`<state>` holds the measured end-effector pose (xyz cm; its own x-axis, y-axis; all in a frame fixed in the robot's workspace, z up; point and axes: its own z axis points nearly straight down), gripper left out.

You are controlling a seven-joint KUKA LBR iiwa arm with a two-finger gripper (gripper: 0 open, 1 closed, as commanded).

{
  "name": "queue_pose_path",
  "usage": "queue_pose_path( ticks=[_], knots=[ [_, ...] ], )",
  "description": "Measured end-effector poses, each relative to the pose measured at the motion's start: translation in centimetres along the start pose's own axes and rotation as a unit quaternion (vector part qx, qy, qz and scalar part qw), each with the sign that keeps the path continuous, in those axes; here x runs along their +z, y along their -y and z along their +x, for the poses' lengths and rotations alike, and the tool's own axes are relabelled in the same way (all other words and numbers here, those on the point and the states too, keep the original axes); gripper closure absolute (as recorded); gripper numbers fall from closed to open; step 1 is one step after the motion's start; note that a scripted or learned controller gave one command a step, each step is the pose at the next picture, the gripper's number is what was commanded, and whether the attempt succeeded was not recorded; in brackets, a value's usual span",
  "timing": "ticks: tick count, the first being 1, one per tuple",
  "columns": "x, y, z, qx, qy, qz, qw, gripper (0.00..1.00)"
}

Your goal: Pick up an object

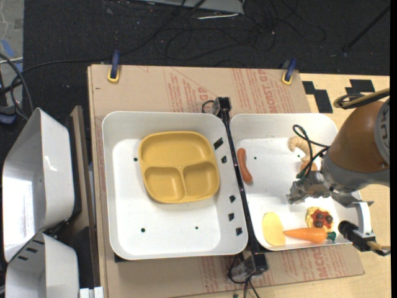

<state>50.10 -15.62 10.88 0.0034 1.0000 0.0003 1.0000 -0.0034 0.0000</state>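
Orange carrot (305, 233) flat by right bin's (267, 129) near edge

Arm (366, 144) cut off at the right edge, its bulk over part of the beige object (298, 144).

The robot arm (363, 148) shows as 1 bulky rounded segment with a glossy orange-brown shell, catching a pale highlight along its upper curve. Below the shell sits a smooth grey collar, wider than the parts beneath it. A thin black cable (308, 138) loops out from the wrist area and curls back toward it. Under the collar hangs the small dark grey metal gripper assembly (304, 191), blocky and angular, with what may be a short bracket or finger at its base; detail there is blurred.
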Motion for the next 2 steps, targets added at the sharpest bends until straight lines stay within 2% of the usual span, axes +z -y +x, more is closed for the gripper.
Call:
queue_pose_path(
  ticks=[1,2],
  knots=[
    [-5.6,0.2,-1.0,0.0,0.001,-0.002,1.0,1.0],
    [-10.0,-0.3,-0.4,-0.004,0.001,-0.003,1.0,1.0]
  ],
)
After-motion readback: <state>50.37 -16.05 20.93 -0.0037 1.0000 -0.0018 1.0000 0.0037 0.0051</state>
